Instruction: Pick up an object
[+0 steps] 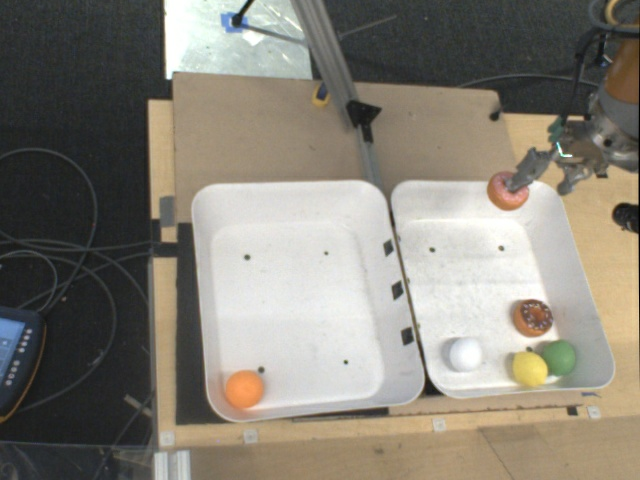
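Altogether: two white bins on the bench, six small things in them.
Left bin (300, 208): one orange ball (244, 389), in its near left corner.
Right bin (480, 268): five things.
Near right corner: one white ball (464, 354), one yellow ball (529, 368), one green ball (559, 357), close together; one brown doughnut (533, 317) just behind them by the right wall.
Far right corner: one pink doughnut (507, 192), at the rim.
Gripper (545, 168): one, above that far right corner; one finger (526, 170) reaches onto the pink doughnut, the other stands off to its right, so the jaws look spread, not closed on it.

Tool (548, 168) at upper right, tilted
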Action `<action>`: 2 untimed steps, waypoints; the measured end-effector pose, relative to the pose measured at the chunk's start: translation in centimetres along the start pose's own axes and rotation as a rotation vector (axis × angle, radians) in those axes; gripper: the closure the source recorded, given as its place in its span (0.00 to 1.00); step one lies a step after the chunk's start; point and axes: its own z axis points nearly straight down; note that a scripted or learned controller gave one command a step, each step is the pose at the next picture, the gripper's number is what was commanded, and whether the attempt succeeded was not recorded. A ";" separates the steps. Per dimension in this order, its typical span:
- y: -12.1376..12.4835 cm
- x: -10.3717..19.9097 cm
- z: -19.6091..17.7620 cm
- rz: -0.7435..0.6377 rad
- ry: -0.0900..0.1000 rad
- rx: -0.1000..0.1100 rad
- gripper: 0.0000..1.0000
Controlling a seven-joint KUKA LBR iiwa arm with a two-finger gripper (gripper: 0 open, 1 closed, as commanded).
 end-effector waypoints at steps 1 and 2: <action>0.1 0.0 -0.3 -0.003 -0.002 -0.003 0.00; -0.9 0.2 5.0 0.002 -0.001 0.001 0.00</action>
